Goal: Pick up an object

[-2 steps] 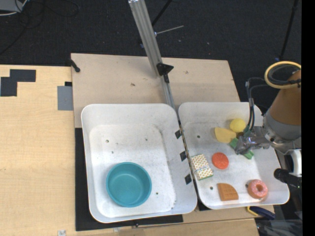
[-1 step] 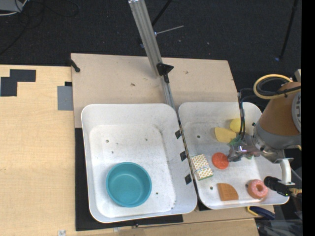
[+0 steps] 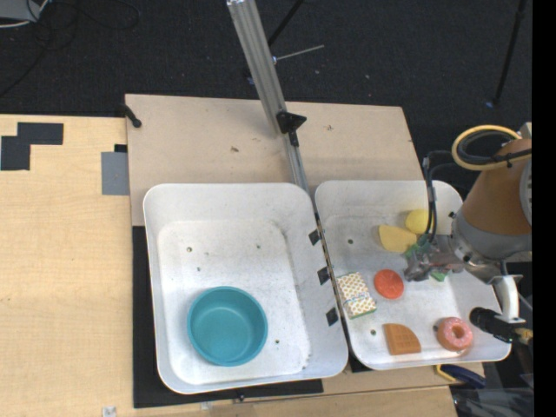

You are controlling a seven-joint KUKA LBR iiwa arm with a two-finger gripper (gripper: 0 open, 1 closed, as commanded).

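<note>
Left bin (image 3: pixel 174 224): white, faintly speckled with dark flecks. In it, a teal bowl (image 3: pixel 228 324), plain. Right bin (image 3: pixel 365 202): white. Contents: yellow wedge (image 3: pixel 395 237); paler yellow round piece (image 3: pixel 417 221); red-orange disc (image 3: pixel 388 284); checkered block (image 3: pixel 356 294), cream with small green-yellow squares; orange-brown slab (image 3: pixel 401 339); pink doughnut (image 3: pixel 453 334) with lighter specks. Green scrap (image 3: pixel 437 275) beside the dark grey gripper (image 3: pixel 417 263). Arm (image 3: pixel 495 202): grey, orange band. Desk (image 3: pixel 61 259): pale wood, grey and black patches at upper left.

Dark carpeted floor (image 3: pixel 174 42) surrounds a pale wooden bench (image 3: pixel 61 259).
</note>
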